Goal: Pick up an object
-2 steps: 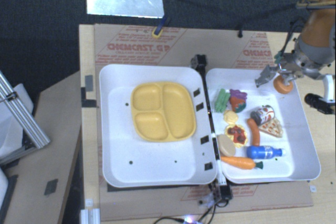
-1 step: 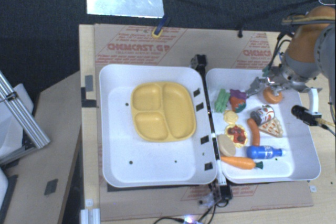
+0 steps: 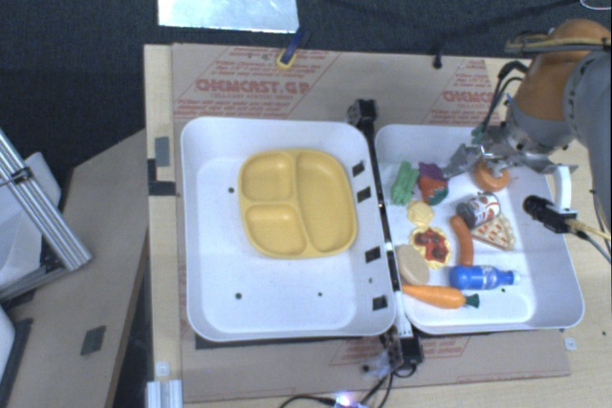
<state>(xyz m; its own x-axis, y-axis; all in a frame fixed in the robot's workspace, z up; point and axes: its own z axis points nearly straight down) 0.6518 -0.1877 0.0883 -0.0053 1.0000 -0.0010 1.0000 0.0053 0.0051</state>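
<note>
The right bin (image 3: 564, 287) holds several toy foods: a green pod (image 3: 405, 179), a purple and red piece (image 3: 432, 177), a small yellow piece (image 3: 422, 213), a round pizza (image 3: 431, 244), an orange sausage (image 3: 463, 240), a pizza slice (image 3: 496, 233), a grey and red can (image 3: 478, 205), a blue bottle (image 3: 481, 278) and a carrot (image 3: 435, 296). My gripper (image 3: 484, 161) hangs low over the bin's far right part. It is right against an orange round toy (image 3: 493, 176). Whether that toy is gripped is hidden.
The left bin (image 3: 206, 301) carries a yellow divided plate (image 3: 296, 204). A beige disc (image 3: 412, 259) lies beside the round pizza. The grey arm (image 3: 559, 100) reaches in over the right bin's far right corner.
</note>
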